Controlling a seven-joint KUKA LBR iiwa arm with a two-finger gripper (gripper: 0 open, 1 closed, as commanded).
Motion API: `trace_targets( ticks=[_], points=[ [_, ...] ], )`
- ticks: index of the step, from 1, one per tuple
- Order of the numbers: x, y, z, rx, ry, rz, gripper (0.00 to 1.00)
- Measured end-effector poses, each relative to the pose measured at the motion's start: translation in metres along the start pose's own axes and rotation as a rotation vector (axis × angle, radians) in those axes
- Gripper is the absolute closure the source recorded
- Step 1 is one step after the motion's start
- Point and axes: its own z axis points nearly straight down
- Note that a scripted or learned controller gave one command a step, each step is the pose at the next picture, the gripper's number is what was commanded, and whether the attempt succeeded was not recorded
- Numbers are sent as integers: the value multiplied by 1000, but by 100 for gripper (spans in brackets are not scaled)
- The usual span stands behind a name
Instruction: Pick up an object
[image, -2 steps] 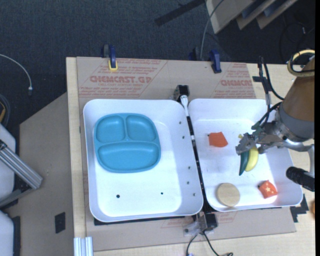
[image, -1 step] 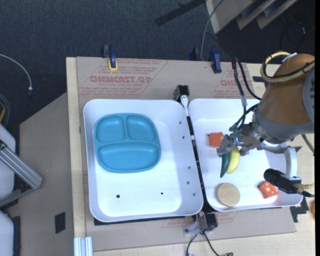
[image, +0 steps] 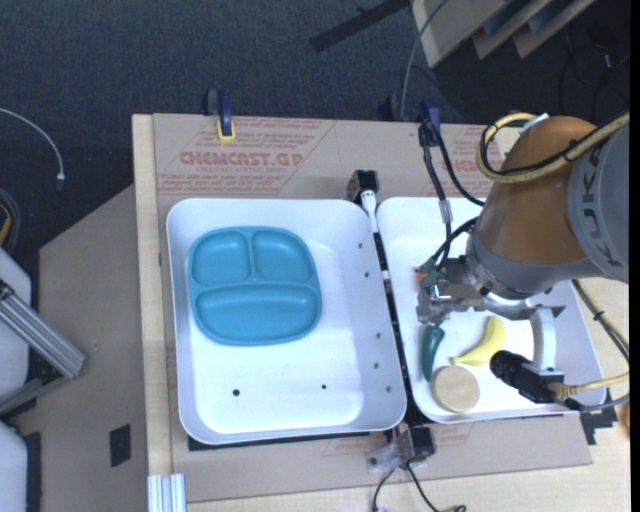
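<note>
My gripper (image: 434, 300) hangs over the left part of the right bin (image: 400, 225), below the grey and orange arm. Just under it lies a dark teal, elongated object (image: 431, 351), pointing toward the bin's front. A yellow banana (image: 481, 344) lies to the right of the teal object. A round tan disc (image: 456, 389) rests at the bin's front edge, touching or nearly touching both. The arm hides the middle and back right of this bin.
The left bin (image: 300, 400) holds a blue divided plate (image: 256, 285) in its back left part. A black clamp (image: 363, 186) sits at the back where the two bins meet. The bench's cardboard top (image: 250, 150) surrounds both bins.
</note>
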Motion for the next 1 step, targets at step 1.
trace_targets(
  ticks=[1],
  points=[
    [52,-3,-13,-5,-2,0,100]
  ],
)
